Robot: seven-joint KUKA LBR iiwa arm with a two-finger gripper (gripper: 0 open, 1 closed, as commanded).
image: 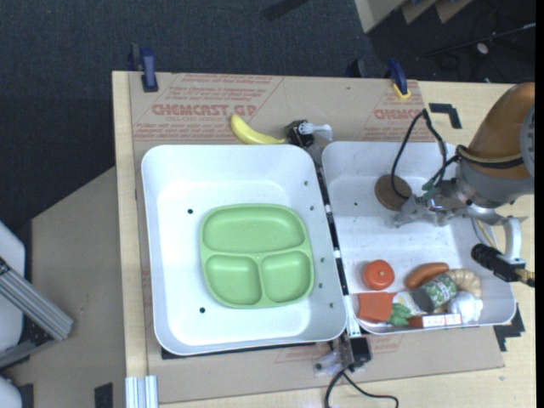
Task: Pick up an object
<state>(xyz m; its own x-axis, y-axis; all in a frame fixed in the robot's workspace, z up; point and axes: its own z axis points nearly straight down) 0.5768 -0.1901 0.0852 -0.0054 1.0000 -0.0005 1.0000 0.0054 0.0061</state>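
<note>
The hand is reaching into the right bin from the right, its metal tip lying low over the bin floor just right of a brown disc. Whether it is spread or closed cannot be told, since the tip is blurring into a grey smear, and nothing is showing in its hold. Behind it the grey wrist and orange band of the arm are running off the frame's right side, with black cables looping above.

Along the near end of the same bin a cluster of objects is lying well apart from the hand: a red tomato-like ball, an orange-red block, a sausage shape, a green-labelled can, and pale pieces beside them that are too crowded to make out.

The left bin is holding a green divided tray. A banana is lying on the counter behind the bins, partly hidden by the left bin's rim
</note>
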